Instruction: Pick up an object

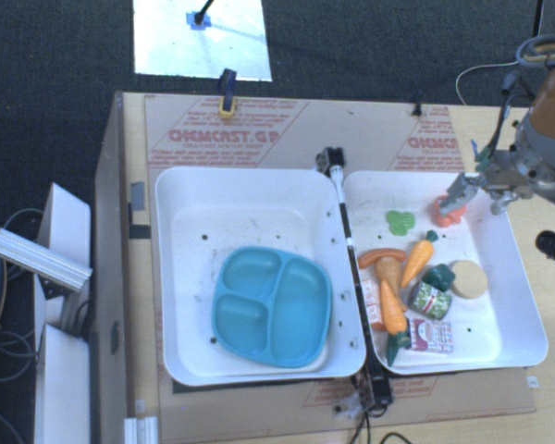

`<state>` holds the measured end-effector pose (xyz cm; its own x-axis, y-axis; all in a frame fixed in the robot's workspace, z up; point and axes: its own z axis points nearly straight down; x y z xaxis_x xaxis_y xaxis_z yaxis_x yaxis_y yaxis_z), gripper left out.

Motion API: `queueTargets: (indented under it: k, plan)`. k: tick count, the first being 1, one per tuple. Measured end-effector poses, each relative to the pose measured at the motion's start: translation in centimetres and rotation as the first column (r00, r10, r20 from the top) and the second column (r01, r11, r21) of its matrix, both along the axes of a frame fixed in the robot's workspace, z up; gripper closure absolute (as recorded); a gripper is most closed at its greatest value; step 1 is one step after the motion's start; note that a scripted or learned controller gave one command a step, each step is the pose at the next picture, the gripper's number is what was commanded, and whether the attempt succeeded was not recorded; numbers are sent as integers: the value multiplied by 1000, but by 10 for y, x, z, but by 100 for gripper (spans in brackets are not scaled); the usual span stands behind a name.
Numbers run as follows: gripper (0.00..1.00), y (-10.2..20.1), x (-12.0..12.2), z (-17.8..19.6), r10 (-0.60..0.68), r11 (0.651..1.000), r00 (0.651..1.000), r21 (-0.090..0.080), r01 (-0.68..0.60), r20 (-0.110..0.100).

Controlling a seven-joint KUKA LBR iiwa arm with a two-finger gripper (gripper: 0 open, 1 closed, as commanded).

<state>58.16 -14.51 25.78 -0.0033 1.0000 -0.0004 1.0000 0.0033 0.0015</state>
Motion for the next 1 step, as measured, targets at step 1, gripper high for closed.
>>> queueTargets:
  k: [1]
  plan:
    - [0, 2, 1, -158, -3, 1000, 1000, -3, 3, 12]
